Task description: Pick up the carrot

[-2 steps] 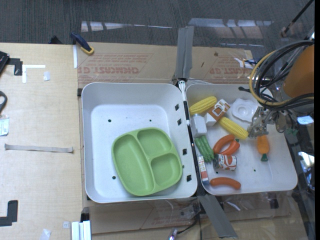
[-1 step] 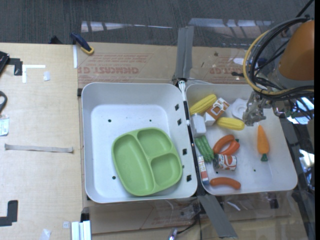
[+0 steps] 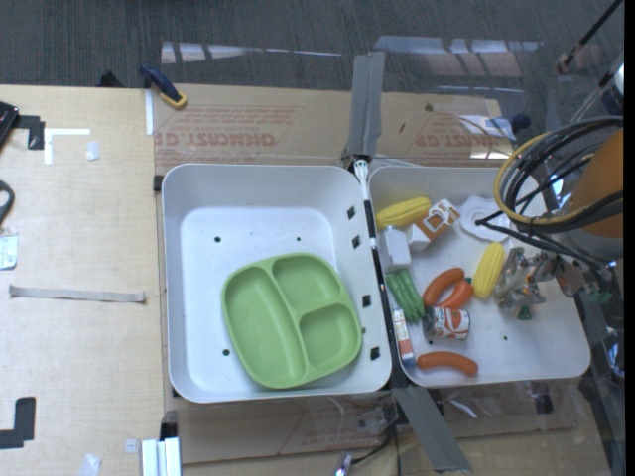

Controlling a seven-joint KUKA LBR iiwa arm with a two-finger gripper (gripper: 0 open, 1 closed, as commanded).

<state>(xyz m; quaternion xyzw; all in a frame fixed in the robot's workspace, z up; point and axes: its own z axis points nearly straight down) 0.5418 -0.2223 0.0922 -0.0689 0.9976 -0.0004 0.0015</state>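
Far to the gripper's left, the left bin [image 3: 189,296] holds a green divided plate [image 3: 291,317]. The right bin [image 3: 556,360] holds the rest: green beans [image 3: 405,294] by the divider, a corn cob [image 3: 403,211] and carton [image 3: 437,222] up behind, then the carrot [image 3: 443,284], a can [image 3: 447,323] just below it, and a sausage [image 3: 447,364] nearest the front rim. A second corn cob [image 3: 487,269] lies just left of the gripper [image 3: 520,284], which hangs low over the bin floor; whether it is open I cannot tell.
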